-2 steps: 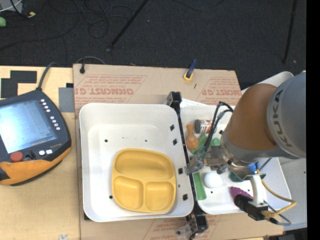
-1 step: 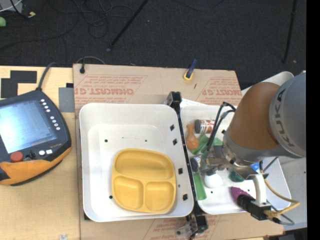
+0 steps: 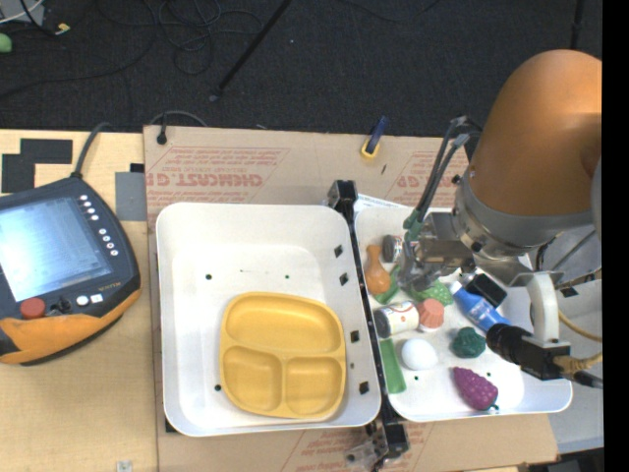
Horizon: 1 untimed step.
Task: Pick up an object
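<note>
Fingers (image 3: pixel 421 264) hang low in the right bin (image 3: pixel 536 398), their state hard to read amid clutter, above green toy (image 3: pixel 432 290) near carrot (image 3: pixel 377 271) and white ball (image 3: pixel 420 352); reach step, judged; next needs a firm close, then lift.

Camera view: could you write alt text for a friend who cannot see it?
A grey and orange robot arm reaches down into the right white bin, among small toys including a purple one and a white ball. The left white bin holds a yellow divided tray.
</note>
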Available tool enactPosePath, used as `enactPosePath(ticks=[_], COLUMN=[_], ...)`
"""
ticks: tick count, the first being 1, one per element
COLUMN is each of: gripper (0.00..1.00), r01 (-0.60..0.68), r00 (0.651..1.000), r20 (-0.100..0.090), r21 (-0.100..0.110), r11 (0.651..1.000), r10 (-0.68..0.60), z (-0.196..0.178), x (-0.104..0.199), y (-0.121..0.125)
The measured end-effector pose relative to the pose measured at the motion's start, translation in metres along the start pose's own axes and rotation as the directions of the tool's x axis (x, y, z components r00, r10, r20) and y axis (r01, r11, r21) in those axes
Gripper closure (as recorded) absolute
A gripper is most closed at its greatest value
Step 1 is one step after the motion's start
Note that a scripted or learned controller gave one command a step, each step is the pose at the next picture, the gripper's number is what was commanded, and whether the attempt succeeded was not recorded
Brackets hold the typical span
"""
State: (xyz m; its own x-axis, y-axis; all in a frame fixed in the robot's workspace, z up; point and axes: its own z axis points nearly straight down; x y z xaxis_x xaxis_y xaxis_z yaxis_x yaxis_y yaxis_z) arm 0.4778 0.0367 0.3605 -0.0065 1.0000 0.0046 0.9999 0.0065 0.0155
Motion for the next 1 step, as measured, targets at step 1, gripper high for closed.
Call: enactPosePath(ticks=[1], gripper=[1.00], r01=[-0.003], r00=[1.000], r20=[0.004], r21=[0.017], r11=[1.000], r10=[0.003], z=[-0.0084], x=[0.0498], y=[-0.0015])
